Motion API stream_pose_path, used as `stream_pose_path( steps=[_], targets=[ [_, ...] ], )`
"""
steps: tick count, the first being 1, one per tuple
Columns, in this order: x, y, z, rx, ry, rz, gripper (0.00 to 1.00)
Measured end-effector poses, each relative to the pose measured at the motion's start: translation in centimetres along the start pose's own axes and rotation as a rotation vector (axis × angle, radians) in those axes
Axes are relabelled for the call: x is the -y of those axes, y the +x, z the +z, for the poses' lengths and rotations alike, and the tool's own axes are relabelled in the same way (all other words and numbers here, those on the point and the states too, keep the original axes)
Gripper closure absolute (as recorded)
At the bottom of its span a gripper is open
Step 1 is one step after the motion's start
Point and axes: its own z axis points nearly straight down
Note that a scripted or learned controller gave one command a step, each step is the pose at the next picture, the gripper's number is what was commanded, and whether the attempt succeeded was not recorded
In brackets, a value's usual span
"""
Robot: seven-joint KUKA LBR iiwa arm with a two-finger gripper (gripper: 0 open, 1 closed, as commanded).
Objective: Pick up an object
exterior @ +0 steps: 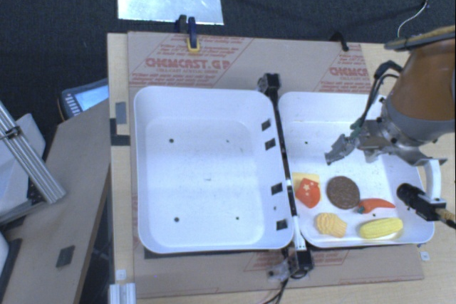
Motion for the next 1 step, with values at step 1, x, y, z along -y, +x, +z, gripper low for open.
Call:
stream_pose_path(
  steps=[1],
  targets=[
    [-0.11,9.20,3.68,-0.004,0.004,-0.009,0.00]
  ],
)
